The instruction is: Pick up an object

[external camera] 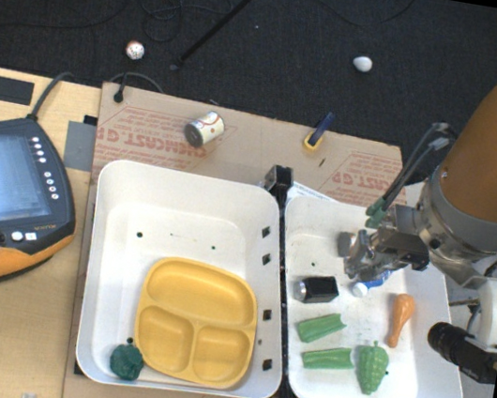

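While the gripper [366, 262] hangs low over the right bin [442, 394], its fingertips blur together: cannot tell their state. A blue-white item [370, 283] peeks half-hidden beneath. Beside it: black block [317, 289], orange carrot [399, 317], two green pods [319, 327], knobbly green piece [371, 367]. Left of it, room.

Red mirrored/upside-down lettering on the cardboard sheet [240, 139] under the bins: one stamp upper left near the small can [205, 127], one upper right, both too distorted to read reliably. More red print on the cardboard's front edge below the bins, also illegible. Can label: red and white, text too small. Teach pendant [2, 193] screen blank, button markings unreadable.
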Tool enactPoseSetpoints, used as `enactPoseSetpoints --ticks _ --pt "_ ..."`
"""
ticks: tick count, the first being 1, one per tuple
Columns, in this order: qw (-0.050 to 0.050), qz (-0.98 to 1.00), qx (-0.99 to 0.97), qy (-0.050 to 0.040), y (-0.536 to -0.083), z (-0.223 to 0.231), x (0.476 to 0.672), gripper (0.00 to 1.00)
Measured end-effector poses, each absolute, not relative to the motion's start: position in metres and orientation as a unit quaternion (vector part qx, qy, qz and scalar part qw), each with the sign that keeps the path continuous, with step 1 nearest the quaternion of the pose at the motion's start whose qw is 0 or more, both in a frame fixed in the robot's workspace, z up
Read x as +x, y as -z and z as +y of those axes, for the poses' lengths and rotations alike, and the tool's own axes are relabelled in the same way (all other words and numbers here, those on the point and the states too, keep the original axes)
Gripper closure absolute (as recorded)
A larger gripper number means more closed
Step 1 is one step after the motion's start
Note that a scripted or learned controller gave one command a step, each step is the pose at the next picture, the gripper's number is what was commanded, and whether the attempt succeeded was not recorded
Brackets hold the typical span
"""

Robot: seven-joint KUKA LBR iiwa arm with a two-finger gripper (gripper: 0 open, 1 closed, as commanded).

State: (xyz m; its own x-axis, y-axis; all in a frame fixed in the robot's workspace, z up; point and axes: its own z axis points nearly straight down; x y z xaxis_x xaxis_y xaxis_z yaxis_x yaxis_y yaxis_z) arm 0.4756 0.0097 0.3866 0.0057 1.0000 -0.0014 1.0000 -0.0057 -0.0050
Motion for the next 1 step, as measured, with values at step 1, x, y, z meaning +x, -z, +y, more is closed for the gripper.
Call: enactPoseSetpoints --ticks 1 --pt "0.001 -0.707 -0.708 -0.0020 -0.3974 0.0114 0.4763 1.00"
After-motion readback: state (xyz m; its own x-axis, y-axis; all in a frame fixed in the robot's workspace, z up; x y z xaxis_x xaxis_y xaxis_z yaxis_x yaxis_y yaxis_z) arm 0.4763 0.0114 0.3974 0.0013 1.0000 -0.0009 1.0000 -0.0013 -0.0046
